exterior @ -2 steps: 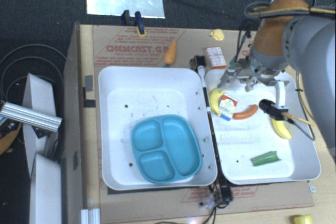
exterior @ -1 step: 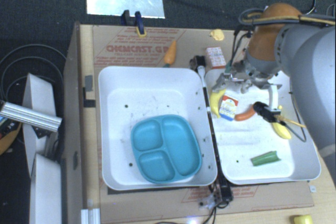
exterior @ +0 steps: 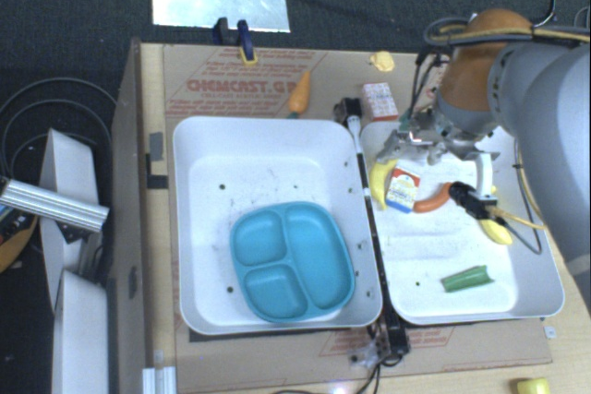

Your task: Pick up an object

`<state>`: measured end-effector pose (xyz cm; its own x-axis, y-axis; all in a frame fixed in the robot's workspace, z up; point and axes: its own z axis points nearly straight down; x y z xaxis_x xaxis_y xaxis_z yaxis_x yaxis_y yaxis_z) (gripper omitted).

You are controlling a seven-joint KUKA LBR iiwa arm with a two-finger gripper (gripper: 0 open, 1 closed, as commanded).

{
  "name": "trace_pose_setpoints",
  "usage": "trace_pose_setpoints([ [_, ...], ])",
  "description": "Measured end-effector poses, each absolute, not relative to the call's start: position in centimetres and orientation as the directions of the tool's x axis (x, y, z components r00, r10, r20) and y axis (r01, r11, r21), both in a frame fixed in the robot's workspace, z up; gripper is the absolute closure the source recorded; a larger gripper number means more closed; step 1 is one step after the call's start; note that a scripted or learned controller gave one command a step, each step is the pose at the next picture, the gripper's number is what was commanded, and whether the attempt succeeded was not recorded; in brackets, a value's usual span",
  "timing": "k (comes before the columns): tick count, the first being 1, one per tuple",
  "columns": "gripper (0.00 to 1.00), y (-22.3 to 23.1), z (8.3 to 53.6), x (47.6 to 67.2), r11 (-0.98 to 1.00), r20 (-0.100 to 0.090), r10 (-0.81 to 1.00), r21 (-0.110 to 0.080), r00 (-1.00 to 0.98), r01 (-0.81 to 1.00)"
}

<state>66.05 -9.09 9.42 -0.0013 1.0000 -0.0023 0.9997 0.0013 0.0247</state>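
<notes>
My gripper [exterior: 441, 149] hangs over the back of the right bin [exterior: 552, 289]. I cannot tell if it is open or closed. Just below it lie a little box [exterior: 403, 189], a yellow banana [exterior: 379, 181] and an orange sausage [exterior: 431, 199].

Two white bins stand side by side on the surface [exterior: 185, 69]: the left bin [exterior: 208, 152] and the right bin [exterior: 526, 286].

The left bin carries one thing, a blue plate [exterior: 291, 258] with three compartments, toward its near edge.

The right bin carries five: two yellow things, the first yellow piece [exterior: 375, 182] at its left edge and the second yellow piece [exterior: 498, 232] near its right edge, one small carton [exterior: 402, 190], one orange-red sausage shape [exterior: 430, 200] and one green piece [exterior: 464, 279].

Past the bins' far edges the surface bears three more: one carrot [exterior: 300, 93], one small box [exterior: 379, 101] and one pale yellow lump [exterior: 382, 62].
</notes>
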Motion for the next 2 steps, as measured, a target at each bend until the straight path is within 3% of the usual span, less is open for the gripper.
trace_pose_setpoints([
  [2,0.00,-8.89,9.38,66.67,0.003,0.001,1.000,0.019,-0.003,1.000],
])
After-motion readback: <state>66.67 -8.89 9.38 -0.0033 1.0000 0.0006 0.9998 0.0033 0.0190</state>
